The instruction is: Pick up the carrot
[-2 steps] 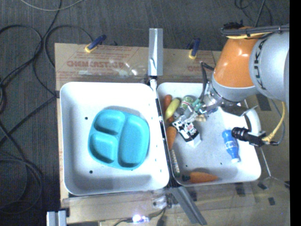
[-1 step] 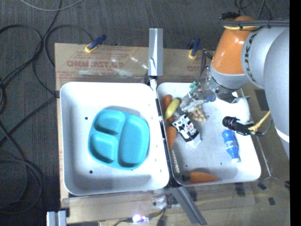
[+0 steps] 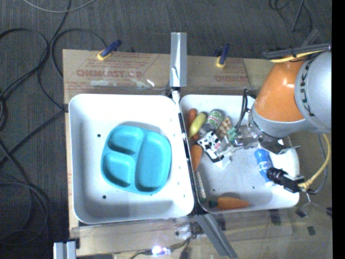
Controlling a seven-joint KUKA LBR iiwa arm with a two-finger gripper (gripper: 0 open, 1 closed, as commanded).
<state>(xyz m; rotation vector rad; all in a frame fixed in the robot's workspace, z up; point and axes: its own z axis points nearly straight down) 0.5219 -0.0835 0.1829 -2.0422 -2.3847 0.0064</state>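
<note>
The arm reached in from the right over the right bin [image 3: 280, 201]. The gripper [image 3: 222, 146] hung low above the clutter at that bin's left side; whether it was apart or together could not be told. One carrot [image 3: 233, 202] lay flat near the bin's front wall, well apart from the gripper. A second carrot [image 3: 196, 156] lay against the left wall, just beside the gripper. A yellow banana [image 3: 198, 123] and a green can [image 3: 215, 117] sat toward the back. A blue object [image 3: 262, 161] lay under the wrist. The left bin [image 3: 86, 198] held a blue divided tray [image 3: 137, 158].
</note>
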